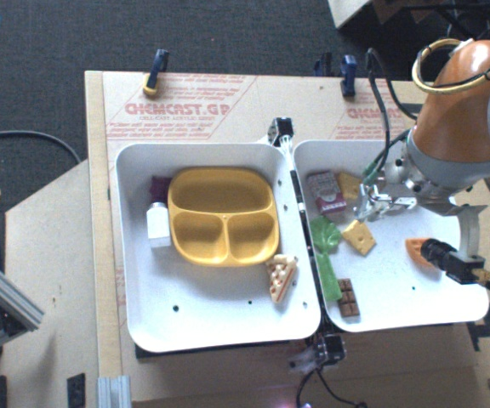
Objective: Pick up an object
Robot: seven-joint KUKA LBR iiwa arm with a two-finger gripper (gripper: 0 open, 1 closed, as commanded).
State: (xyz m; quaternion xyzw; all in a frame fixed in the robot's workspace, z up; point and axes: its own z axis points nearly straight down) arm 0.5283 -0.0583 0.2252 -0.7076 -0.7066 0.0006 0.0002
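My gripper hangs low over the right bin, at its upper middle. Just below it lies a yellow cheese wedge. To its left are a mauve packet and a small yellow piece. A green leafy item and a long green piece lie along the bin's left wall. A brown chocolate bar sits near the front left corner. An orange item lies to the right, partly behind a black part of the arm.
The left bin holds a yellow divided plate, a white bottle, a dark purple item and a waffle-patterned slice. The arm's grey and orange body covers the right bin's far right corner.
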